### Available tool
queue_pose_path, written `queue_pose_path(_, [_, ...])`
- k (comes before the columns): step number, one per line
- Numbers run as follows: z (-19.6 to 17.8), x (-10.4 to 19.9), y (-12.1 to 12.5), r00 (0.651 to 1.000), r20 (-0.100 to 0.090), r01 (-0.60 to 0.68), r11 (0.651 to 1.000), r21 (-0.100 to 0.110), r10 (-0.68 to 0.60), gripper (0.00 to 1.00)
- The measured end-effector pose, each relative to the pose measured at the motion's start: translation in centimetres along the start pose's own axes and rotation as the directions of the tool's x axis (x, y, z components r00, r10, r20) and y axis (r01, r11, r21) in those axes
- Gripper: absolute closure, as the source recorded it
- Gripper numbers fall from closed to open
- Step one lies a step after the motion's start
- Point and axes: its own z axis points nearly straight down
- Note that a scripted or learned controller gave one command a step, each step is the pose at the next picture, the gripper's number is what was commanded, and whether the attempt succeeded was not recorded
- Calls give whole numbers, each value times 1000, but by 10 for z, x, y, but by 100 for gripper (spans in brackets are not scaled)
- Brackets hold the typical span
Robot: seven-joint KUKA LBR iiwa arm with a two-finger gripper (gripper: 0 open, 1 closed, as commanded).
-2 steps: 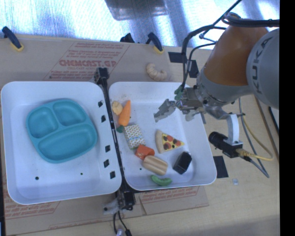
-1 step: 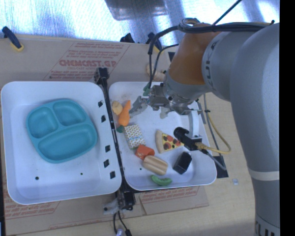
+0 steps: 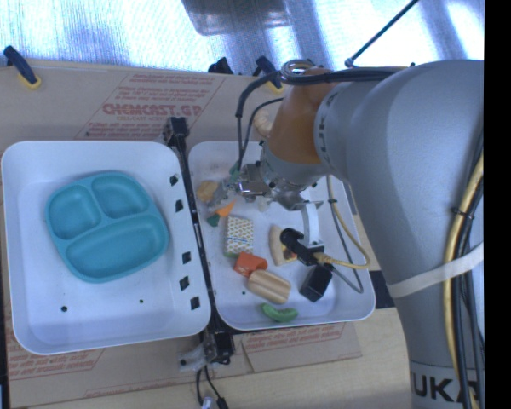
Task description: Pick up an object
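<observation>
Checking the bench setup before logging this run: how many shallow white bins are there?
2. The left bin holds a blue divided tray; the right bin beside it holds small toy items, with the arm reaching over it. No others visible.

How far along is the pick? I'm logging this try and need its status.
Done: the arm has reached into the right bin, with the gripper low at its far end. In hand: nothing visibly held. Left: the grasp and lift; the waffle piece, bread roll and green piece lie on the floor.
</observation>
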Motion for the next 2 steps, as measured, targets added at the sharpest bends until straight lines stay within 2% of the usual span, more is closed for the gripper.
queue_pose_path(1, [-10,0,0,1000,0,3,1000,2,-3,100])
queue_pose_path(2, [-128,62,-1,969,1,247,969,-3,-247,100])
